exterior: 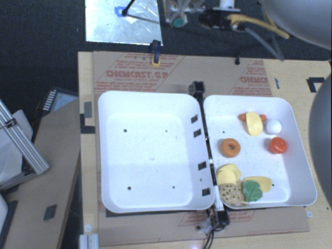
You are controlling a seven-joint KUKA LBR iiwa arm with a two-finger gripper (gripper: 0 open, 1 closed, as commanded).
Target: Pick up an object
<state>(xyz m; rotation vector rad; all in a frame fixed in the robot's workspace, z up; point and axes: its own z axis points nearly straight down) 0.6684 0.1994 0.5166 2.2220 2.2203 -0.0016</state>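
Note:
The right white bin (300, 154) holds several toy foods. An orange donut (230, 148) lies near its middle. A yellow piece (253, 123) rests across an orange stick (242, 117) at the back, with a white egg (273, 126) and a red tomato (278, 145) to the right. At the front left sit a yellow chunk (228, 173), a cracker (231, 193), a green leaf (252, 191) and a yellow slice (262, 182). My gripper (179, 9) hangs at the top of the camera view, beyond the bench and far from both bins, with a teal tip below it.
The left white bin (150, 101) sits beside the right one, joined by a black hinge strip (206, 149). A shiny metal sheet (122, 12) lies at the back left. A blue-and-yellow clamp (155, 53) grips the cardboard's far edge. An aluminium frame (21, 144) stands at the left.

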